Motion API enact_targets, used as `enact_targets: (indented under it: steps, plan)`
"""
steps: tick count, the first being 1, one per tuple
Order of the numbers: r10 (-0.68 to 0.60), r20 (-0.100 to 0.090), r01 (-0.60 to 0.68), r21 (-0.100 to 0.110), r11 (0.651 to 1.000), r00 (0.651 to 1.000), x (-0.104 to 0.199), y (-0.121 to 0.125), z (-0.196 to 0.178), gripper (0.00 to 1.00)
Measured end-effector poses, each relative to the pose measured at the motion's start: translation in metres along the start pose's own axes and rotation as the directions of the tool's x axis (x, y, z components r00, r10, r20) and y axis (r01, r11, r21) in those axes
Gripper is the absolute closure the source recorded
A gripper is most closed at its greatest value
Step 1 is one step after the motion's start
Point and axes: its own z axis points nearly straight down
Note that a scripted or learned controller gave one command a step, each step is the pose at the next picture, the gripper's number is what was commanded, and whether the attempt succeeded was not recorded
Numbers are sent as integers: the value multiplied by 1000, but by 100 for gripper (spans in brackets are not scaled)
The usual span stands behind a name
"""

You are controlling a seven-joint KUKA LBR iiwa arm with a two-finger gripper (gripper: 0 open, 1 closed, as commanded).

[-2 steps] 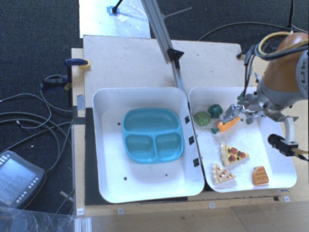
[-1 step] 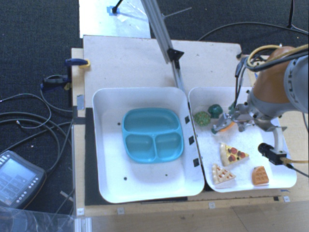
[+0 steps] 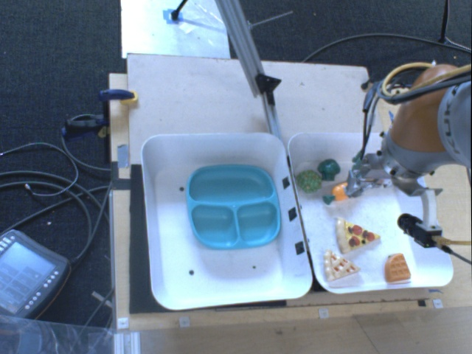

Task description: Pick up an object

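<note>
Camera view looks down on a bench (image 3: 221, 94) with two white bins side by side. One white bin (image 3: 166, 220) sits on the left of the picture. It has a blue tray (image 3: 234, 205) with three sections lying flat in its middle. The other white bin (image 3: 435, 271) sits on the right, touching the first one along one edge.

The right bin has toy food in it. A bumpy green ball (image 3: 309, 181) sits near the bin's left wall. A dark green piece (image 3: 329, 169) sits just beside it, a little higher in the picture. A small orange piece (image 3: 339, 192) lies just below them. Two pizza slices lie lower down. One pizza slice (image 3: 355, 235) has red dots on it. The second slice (image 3: 340, 265) lies just below it, near the front edge. An orange bread-like piece (image 3: 397, 268) rests near the front right corner.

The grey arm (image 3: 428, 124) with its orange band reaches in from the right. Its gripper (image 3: 355, 186) hangs low over the right bin, right next to the small orange piece. The claw is too small and blurry to see well, so I cannot tell if it is spread or pressed together. I also cannot tell if it touches the orange piece.
</note>
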Motion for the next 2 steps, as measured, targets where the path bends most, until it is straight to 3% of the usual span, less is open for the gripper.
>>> enact_targets:
  steps: [2]
  plan:
    - [-6, 2, 6, -4, 1000, 1000, 6, 10, -111, 100]
